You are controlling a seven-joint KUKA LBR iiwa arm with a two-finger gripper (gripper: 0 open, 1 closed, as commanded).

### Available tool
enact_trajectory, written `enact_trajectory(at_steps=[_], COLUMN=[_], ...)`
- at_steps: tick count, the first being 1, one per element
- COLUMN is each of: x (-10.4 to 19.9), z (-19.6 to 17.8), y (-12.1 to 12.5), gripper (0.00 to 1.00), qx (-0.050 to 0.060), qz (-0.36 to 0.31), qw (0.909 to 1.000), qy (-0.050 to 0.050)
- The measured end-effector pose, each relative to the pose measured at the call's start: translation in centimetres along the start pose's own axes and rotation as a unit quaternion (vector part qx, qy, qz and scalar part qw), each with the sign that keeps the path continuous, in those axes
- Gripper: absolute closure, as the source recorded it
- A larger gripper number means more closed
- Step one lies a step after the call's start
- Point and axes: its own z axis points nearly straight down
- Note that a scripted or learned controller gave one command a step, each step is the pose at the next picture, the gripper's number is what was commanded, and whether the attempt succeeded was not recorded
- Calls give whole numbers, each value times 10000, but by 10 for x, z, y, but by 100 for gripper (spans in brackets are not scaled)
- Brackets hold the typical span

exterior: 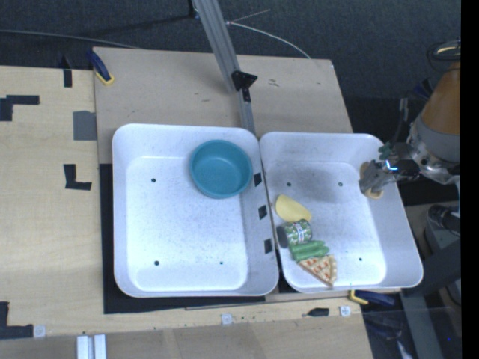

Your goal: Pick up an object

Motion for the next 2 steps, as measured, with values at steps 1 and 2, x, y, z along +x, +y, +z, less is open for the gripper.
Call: enact_trajectory(at_steps=[1,2], x=[0,60], z=[-53,-37], y=[1,-10], gripper=[100,100], qx=[4,41], qz=[1,-20], qw=[10000,10000], qy=[1,17])
